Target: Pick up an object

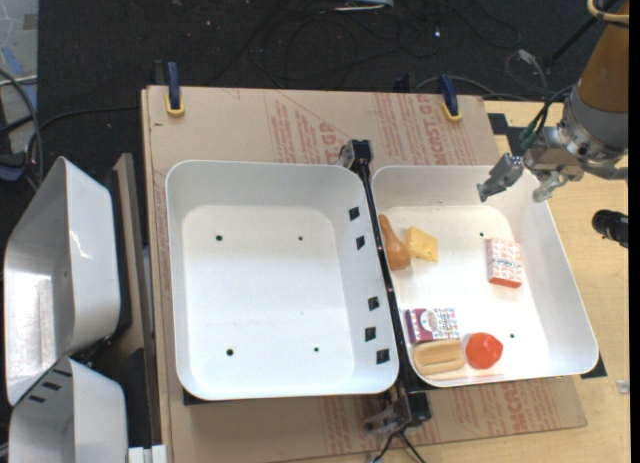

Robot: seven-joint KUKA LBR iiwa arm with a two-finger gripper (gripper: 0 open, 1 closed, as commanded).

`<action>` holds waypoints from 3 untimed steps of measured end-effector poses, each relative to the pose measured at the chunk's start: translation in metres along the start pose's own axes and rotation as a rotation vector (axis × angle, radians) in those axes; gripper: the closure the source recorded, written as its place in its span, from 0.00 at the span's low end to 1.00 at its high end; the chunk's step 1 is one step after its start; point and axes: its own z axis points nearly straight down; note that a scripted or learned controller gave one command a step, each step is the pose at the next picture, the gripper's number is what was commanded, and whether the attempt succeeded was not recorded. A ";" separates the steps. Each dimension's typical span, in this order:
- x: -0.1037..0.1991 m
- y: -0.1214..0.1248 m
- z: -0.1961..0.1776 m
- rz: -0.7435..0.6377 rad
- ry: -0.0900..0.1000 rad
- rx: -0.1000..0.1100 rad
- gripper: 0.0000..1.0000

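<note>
Two shallow white bins sit side by side on the bench. The left bin (190,251) has nothing lying in it, just four small dark dots on its floor. The right bin (560,291) carries six things, one of each kind.

Near its left wall, toward the far end, lies an orange carrot-shaped piece (394,243), and just beside it, touching or nearly so, a yellow cheese wedge (423,245). Close to the right wall, about halfway along, stands a small red-and-white carton (505,262), well apart from the others. At the near edge three things crowd together: a purple-and-white box (432,325) against the left wall, a tan bread roll (439,356) just in front of it in the near left corner, and a red tomato (484,350) right beside the roll.

The gripper (522,180) hangs above the far right corner of the right bin, over its rim, with the grey arm and its orange band running off to the right. Its two fingers stand apart, with nothing between them. It is well clear of every object; the nearest is the red-and-white carton, below it along the right wall.
</note>
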 end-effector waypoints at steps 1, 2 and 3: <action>0.044 0.020 0.167 -0.002 0.001 -0.003 0.00; 0.064 0.030 0.158 -0.004 -0.003 -0.010 0.00; 0.063 0.030 0.157 0.000 -0.001 -0.011 0.00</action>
